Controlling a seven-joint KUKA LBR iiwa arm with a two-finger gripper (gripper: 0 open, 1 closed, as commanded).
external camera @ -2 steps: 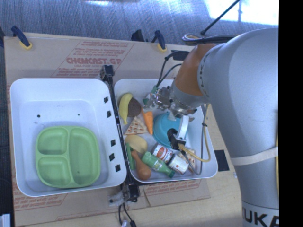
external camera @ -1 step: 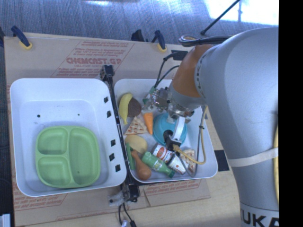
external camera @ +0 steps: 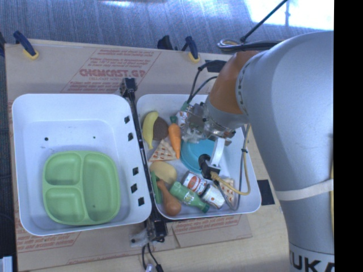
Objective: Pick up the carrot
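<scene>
Honestly, the carrot (external camera: 174,140) is jammed into the right bin (external camera: 245,205), touching the banana (external camera: 149,128) on one side and the blue bowl (external camera: 195,152) on the other. The gripper (external camera: 195,130) hovers just beside it, whether open or closed I can't tell. My guess is a slightly off descent could snag the bowl rim or shove the banana instead.

The bins (external camera: 34,152) look like smooth white plastic. The green plate (external camera: 81,187) is matt plastic; the carrot (external camera: 174,139) looks glossy.
</scene>
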